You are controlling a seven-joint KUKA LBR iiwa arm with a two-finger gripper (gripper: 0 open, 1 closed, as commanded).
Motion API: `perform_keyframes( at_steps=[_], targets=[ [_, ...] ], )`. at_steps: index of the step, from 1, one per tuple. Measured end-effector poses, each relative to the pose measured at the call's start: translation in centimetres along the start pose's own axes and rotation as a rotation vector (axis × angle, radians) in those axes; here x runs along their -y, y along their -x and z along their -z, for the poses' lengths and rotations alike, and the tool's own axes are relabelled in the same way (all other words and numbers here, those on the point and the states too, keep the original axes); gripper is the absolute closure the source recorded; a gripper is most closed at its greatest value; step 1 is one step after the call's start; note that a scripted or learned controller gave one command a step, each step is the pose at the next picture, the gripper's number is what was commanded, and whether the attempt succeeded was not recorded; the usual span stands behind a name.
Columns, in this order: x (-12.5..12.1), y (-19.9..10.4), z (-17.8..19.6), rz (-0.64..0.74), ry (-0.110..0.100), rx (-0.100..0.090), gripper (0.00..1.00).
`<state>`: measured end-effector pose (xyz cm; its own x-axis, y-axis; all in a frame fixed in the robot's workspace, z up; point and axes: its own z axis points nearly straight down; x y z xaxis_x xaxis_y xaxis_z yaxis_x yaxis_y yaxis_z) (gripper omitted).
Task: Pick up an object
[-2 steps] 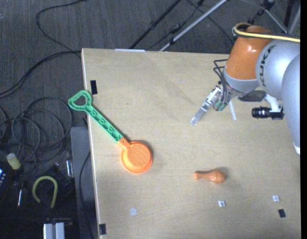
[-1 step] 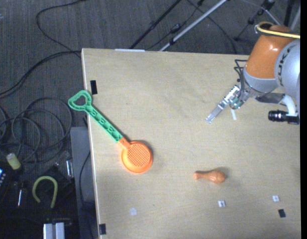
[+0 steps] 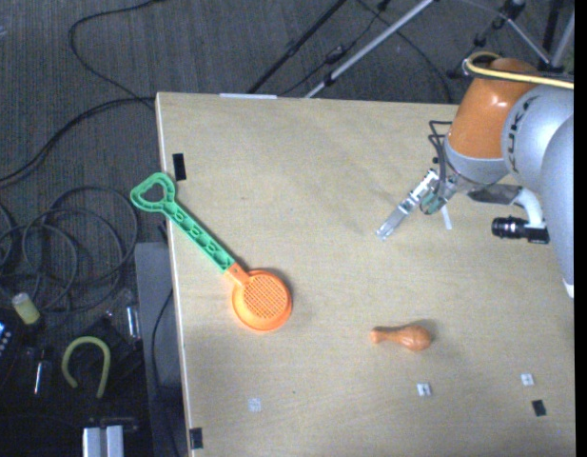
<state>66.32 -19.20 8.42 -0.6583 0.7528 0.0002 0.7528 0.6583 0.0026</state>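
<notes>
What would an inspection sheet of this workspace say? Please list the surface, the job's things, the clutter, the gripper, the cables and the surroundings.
Surface: light wooden board, with small dark and pale marks near its edges.
Job's things: green-handled strainer with orange sieve head, handle end overhanging the board's left edge; orange drumstick-shaped toy lying lower right.
Clutter: nothing seen on the board.
Gripper: gripper above bare board, upper right, holding nothing.
Cables: black loops on the floor at left.
Surroundings: dark carpet, metal stand legs at top.
</notes>
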Motion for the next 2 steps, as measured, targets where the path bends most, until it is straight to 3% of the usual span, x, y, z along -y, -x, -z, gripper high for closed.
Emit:
perform_keyframes(
  at_steps=[1, 2],
  targets=[
    [1.6, 2.3, 2.3, -0.036, 0.000, 0.002, 0.00],
    [-0.6, -0.1, 0.6, -0.016, -0.003, 0.001, 0.00]
  ],
)
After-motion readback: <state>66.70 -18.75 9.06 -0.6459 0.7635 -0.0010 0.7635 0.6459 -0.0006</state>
